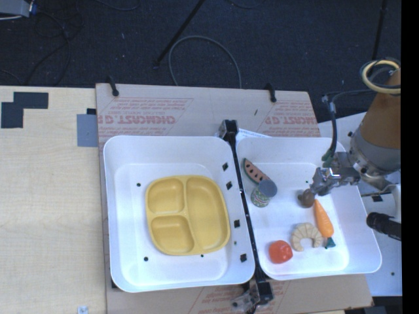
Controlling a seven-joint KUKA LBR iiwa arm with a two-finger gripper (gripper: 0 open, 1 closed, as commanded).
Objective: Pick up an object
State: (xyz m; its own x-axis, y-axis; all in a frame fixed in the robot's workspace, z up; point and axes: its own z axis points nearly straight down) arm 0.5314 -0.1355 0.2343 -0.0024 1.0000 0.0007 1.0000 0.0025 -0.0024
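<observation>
I have the pincer (319, 187) down inside the right bin (366, 267), and I'll place everything against the carrot (323, 218). The pincer tips sit just above the carrot's upper end, close to a small brown lump (306, 198) that lies just left of that end. From this slanted view I cannot tell if the pincer is released or clenched, nor if it touches the lump. The shrimp-like toy (306, 235) lies touching or nearly touching the carrot's lower left side, the red tomato (280, 252) further left and below, the small can (262, 193) well left, and the watermelon slice (254, 171) beyond it. The yellow divided plate (186, 214) sits in the left bin (124, 267), far left of the carrot.

My worry: the lump is small and rounded, so it could squirt out sideways, or the pincer could clip the carrot's top and shove it into the shrimp-like toy.
</observation>
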